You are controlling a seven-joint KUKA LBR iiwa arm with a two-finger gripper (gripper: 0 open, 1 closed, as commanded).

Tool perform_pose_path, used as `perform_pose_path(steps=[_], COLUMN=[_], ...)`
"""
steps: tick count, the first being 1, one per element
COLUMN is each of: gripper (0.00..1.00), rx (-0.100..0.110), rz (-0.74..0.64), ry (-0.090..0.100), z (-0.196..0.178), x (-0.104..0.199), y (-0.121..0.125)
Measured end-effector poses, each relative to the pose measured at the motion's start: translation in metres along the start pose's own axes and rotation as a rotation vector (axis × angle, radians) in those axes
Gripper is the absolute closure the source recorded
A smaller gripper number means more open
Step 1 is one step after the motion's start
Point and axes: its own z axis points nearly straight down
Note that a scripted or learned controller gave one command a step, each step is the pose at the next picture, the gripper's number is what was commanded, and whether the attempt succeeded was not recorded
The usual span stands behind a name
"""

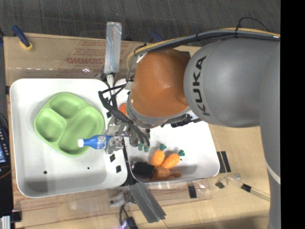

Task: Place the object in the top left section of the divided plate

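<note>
Gripping a blue-and-white object (pixel 93 142) between closed fingers (pixel 111 142), the gripper (pixel 113 143) was mid-carry, the green divided plate's (pixel 50 125) top left section lying beyond the fingertips.

Place: I am working in a robotics lab.
Signs: two white bins (pixel 19 128) are sitting taped on my cardboard-covered worktop (pixel 57 51); cables (pixel 181 39) are trailing along my KUKA-branded arm (pixel 228 75).
</note>
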Motion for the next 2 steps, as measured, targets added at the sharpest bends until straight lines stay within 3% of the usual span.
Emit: perform_pose_path(steps=[1,2], gripper=[1.0,1.0], rx=[-0.001,0.0], rz=[0.38,0.326], ry=[-0.003,0.001], z=[-0.024,-0.006], x=[0.007,0.021], y=[-0.056,0.012])
